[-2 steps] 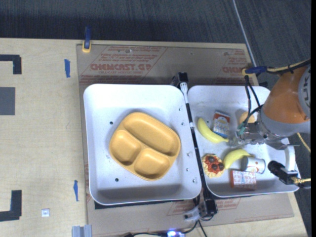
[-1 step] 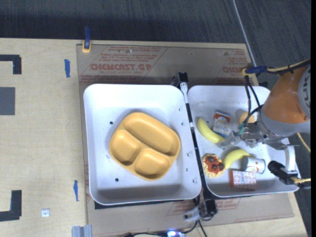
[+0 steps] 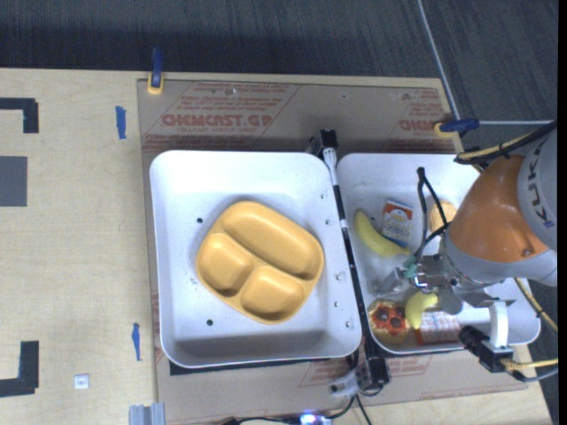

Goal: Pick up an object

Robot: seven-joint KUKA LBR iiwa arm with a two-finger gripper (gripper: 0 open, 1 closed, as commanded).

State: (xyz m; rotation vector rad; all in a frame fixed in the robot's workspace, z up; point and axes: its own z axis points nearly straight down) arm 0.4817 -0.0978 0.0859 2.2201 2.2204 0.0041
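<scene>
My gripper (image 3: 423, 283) hangs low over the front part of the right bin (image 3: 354, 184), beneath the arm's orange band (image 3: 500, 215). A small yellow-green object (image 3: 416, 309) lies right at the gripper's tip; whether it is touched or held is unclear. Beside it sits a round red and orange item (image 3: 386, 319), and a white and red packet (image 3: 438, 328) lies just to the right. A yellow banana (image 3: 376, 235) lies further back in the same bin, next to a small white and orange carton (image 3: 398, 220). The arm hides part of the bin's right side.
The left bin (image 3: 177, 237) holds a large yellow divided plate (image 3: 258, 259). Both bins rest on a cardboard sheet (image 3: 266, 113) on the wooden bench. A black clip (image 3: 328, 140) sits at the seam between the bins. Cables trail at the bottom right.
</scene>
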